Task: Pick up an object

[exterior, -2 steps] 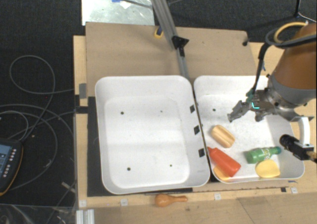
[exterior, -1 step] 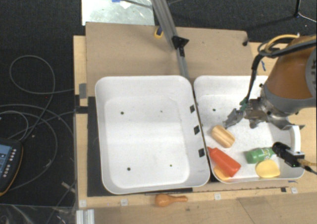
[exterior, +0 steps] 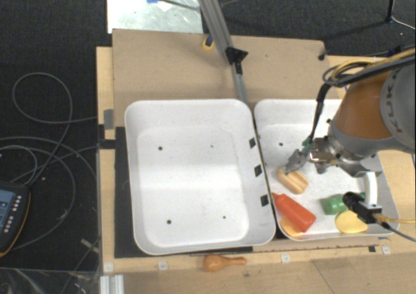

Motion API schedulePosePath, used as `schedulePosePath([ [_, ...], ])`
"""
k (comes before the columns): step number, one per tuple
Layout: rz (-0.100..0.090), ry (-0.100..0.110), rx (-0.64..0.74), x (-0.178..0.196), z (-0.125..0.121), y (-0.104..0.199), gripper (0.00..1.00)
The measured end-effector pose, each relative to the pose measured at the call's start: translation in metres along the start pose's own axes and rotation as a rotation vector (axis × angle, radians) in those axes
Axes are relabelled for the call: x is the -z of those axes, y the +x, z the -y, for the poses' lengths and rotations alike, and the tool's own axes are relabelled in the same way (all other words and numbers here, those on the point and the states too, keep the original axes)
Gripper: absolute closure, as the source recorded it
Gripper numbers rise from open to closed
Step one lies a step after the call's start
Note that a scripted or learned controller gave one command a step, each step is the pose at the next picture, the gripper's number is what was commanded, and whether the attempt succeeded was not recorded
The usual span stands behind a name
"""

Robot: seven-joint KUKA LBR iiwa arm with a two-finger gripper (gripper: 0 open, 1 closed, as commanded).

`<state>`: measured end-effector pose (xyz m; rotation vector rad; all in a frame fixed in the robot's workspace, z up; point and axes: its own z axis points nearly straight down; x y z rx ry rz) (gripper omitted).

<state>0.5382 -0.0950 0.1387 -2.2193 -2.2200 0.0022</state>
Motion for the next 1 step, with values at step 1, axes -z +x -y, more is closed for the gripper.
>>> schedulePosePath([
  [1,0.000,0.001,0.000,-0.0508,0.0003,0.0004,0.00],
])
